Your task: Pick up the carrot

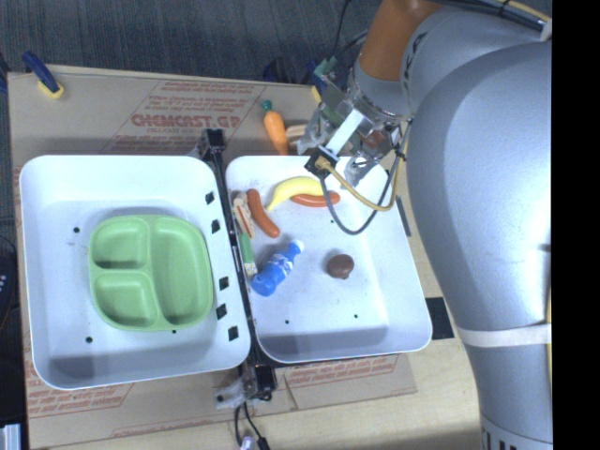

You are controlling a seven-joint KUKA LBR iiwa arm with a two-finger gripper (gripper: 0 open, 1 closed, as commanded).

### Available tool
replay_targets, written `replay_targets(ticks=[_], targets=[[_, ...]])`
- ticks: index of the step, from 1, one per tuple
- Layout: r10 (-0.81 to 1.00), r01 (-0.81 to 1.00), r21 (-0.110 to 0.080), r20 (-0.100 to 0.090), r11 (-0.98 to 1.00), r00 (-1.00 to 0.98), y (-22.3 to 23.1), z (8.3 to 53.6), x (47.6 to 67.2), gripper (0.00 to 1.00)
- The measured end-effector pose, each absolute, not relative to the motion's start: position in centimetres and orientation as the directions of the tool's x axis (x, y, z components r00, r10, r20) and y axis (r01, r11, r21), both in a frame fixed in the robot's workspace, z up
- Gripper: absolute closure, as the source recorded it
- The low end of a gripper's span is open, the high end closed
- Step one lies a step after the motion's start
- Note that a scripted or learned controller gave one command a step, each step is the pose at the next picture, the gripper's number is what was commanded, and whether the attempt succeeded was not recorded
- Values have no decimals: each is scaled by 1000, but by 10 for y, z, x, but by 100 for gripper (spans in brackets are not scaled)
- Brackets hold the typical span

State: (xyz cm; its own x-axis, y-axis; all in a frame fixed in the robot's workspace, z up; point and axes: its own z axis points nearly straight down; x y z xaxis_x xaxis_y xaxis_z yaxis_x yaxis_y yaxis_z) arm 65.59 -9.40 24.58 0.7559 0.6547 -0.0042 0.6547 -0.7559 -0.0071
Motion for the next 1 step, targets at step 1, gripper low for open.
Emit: replay_targets(ticks=[1], targets=[[663,663,-5,-5,-748,748,-188,179,623,0]])
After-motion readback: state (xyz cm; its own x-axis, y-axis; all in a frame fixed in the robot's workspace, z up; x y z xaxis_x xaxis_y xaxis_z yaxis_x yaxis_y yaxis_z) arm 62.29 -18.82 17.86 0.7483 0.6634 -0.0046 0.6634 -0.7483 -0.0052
